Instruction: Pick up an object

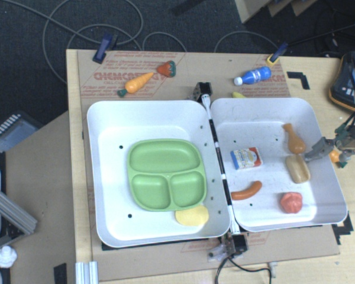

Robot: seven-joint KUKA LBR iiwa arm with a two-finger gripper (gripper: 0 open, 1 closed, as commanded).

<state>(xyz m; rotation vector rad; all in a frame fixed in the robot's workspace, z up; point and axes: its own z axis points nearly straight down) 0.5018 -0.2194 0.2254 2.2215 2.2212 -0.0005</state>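
1. The end effector (pixel 320 149) pokes in over the right bin's (pixel 319 215) far edge, low beside the drumstick (pixel 293 138) and bread roll (pixel 297 168), probably lining up on one of them.
2. It has hold of nothing; how far it is parted, I cannot tell.
3. The sausage (pixel 247 190), carton (pixel 245 158) and red lump (pixel 291 202) lie apart, so each looks easy to reach.

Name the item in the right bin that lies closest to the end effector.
The tan bread roll, just left of the end effector. The chicken drumstick sits slightly farther up; the sausage lies well away.
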